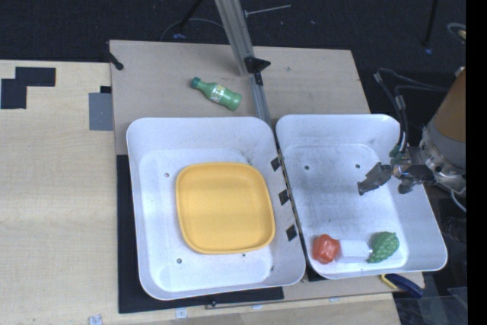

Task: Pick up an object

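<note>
**Hand poised over right bin, objects yet to be lifted**

A green bottle [216, 93] is seen lying on the desk [319, 80] behind the bins. A yellow plate [225, 207] is seated flat in the left bin [144, 164]. In the right bin [342, 129], a red tomato-like object [326, 248] and a green object [383, 246] are found along the near wall, joined by a pale piece between them. The hand [375, 179] is held above the bin's middle, well apart from both; whether it is open or closed cannot be told. A grasp could be spoiled by the near wall crowding the objects, or by the rounded red piece rolling aside.
</note>
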`<state>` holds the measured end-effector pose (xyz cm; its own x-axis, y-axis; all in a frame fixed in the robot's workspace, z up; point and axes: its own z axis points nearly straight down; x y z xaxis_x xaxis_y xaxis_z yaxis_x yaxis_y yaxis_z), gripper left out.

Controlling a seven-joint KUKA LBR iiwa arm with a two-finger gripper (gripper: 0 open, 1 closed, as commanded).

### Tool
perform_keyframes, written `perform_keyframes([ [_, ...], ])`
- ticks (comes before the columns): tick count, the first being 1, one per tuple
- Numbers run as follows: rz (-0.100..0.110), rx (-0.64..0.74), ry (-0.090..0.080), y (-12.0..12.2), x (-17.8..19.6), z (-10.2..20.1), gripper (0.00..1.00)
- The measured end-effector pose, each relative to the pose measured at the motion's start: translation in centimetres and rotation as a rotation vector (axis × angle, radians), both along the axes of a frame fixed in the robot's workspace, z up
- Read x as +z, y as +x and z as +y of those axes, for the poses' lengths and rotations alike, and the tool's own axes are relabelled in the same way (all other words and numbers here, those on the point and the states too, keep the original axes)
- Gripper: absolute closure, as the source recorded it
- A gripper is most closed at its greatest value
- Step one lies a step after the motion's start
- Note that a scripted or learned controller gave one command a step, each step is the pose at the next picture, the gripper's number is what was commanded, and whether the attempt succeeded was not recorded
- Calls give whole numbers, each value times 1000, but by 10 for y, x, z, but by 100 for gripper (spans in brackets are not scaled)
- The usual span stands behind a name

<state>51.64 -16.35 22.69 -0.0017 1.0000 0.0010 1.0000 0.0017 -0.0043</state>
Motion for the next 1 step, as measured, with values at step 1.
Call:
perform_keyframes([
  [1,2,-1,0,0,-63,1,0],
])
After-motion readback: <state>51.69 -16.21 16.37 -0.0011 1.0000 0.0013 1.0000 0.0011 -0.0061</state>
